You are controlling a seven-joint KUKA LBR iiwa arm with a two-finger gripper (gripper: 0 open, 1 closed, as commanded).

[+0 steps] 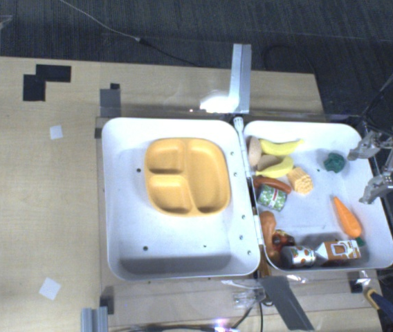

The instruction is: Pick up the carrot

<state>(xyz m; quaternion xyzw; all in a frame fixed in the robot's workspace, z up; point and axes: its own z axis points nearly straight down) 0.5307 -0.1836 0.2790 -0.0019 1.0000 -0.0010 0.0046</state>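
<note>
carrot point(347, 216): orange, tapered, seen lying slantwise on the floor of the right bin point(321, 216), narrow tip pointed up-left | just above the bottle point(324, 252) laid along the bin's near wall | gripper point(376, 166): seen at the bin's right rim, apart from the carrot, up-right of it; fingers spread, nothing held between them

Two white bins point(113, 185) – one yellow tray point(185, 176), one carrot point(347, 217), two bananas point(279, 146).

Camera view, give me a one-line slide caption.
Gripper at the right bin's edge, fingers open, above the carrot; yellow divided plate in the left bin.
</note>
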